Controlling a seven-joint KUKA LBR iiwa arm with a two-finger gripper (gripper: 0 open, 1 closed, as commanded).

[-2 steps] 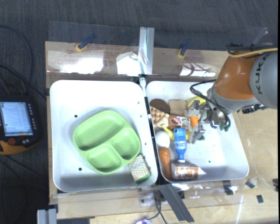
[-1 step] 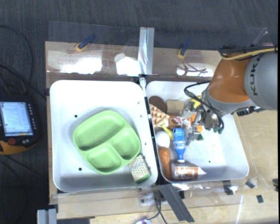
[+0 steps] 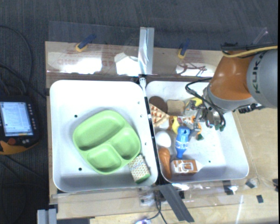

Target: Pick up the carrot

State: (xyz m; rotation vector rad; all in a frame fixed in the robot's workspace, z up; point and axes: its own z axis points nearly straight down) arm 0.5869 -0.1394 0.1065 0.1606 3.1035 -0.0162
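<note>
The arm hangs over the right bin, so it's the approach step. Can't tell the gripper state in the clutter. The carrot sits by the bin's left wall, near the front corner; next it needs to shift there.

robot lab: teach pendant, clamped bench, bins.

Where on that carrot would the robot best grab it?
Probably mid-length on the carrot, coming straight down. It lies lengthwise along the right bin's left wall, egg above, box beside, so the fingers have little room either side.
</note>
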